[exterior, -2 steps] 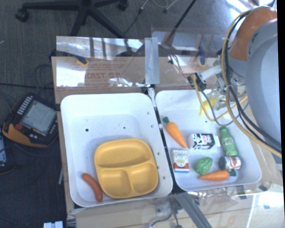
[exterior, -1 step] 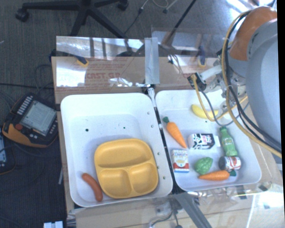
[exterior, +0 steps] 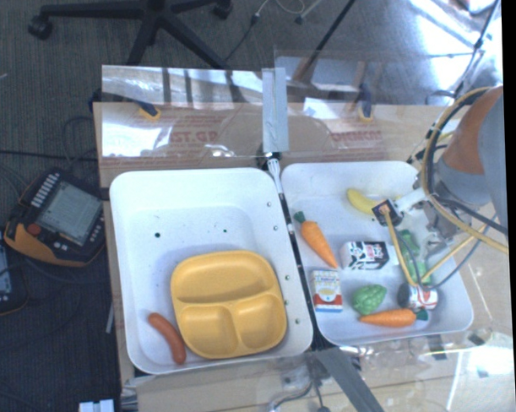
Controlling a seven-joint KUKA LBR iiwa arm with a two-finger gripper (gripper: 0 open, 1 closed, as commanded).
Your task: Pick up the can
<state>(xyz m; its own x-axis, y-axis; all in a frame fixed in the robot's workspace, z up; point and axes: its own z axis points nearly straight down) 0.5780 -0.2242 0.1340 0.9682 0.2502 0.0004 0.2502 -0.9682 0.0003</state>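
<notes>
In the right bin [exterior: 325, 180], the gripper [exterior: 415, 282] stands directly over the can [exterior: 422, 298]; its grip cannot be told.

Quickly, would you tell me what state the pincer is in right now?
Pincer: down at the can in the right bin; open or shut cannot be told.

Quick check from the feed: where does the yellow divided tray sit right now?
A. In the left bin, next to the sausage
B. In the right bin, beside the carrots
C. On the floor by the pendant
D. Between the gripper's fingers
A. The yellow divided tray lies in the left bin, with the sausage just beside it.
</notes>
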